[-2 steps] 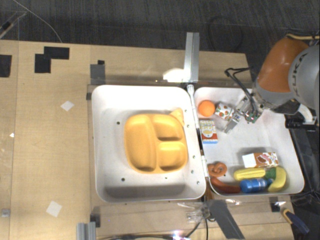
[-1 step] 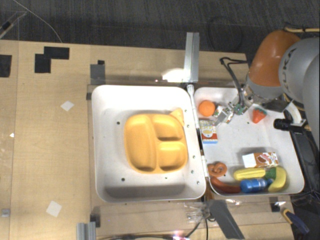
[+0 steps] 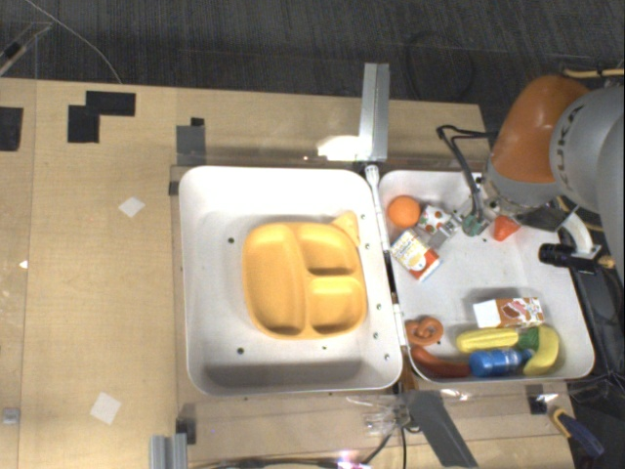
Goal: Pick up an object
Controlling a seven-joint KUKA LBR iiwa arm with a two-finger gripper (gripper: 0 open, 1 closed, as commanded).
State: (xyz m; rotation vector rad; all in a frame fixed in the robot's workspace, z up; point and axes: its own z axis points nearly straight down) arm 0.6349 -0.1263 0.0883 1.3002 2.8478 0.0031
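- Arm (image 3: 562, 145): one, grey with an orange band, reaching in from the right over the far side of the right bin (image 3: 576, 291); judged to be placed there to work the far cluster of small items.
- Gripper (image 3: 476, 223): one, low over the far part of the right bin, just beside the carton nearest it; whether it was spread or closed could not be told, and nothing was seen held.
- Bins: two, white, side by side; the left bin (image 3: 210, 262) held the tray, the right bin held the loose items, so any pick would probably come from the right.
- Tray (image 3: 298, 281): one, yellow, with compartments, lying flat in the middle of the left bin.
- Orange (image 3: 403, 211): one, far left of the right bin, near the gripper.
- Cartons: three; one (image 3: 437, 223) by the gripper, one (image 3: 414, 254) beside it, and one (image 3: 520, 311) nearer, well apart.
- Orange cone (image 3: 504, 228): one, just right of the gripper.
- White block (image 3: 486, 313): one, beside the near carton.
- Near-edge heap: one doughnut (image 3: 424, 331), one red piece (image 3: 441, 365), one yellow piece (image 3: 488, 339), one blue bottle (image 3: 495, 362), one banana (image 3: 547, 350), one green piece (image 3: 528, 340), all crowded together and touching, judged harder to grasp singly.
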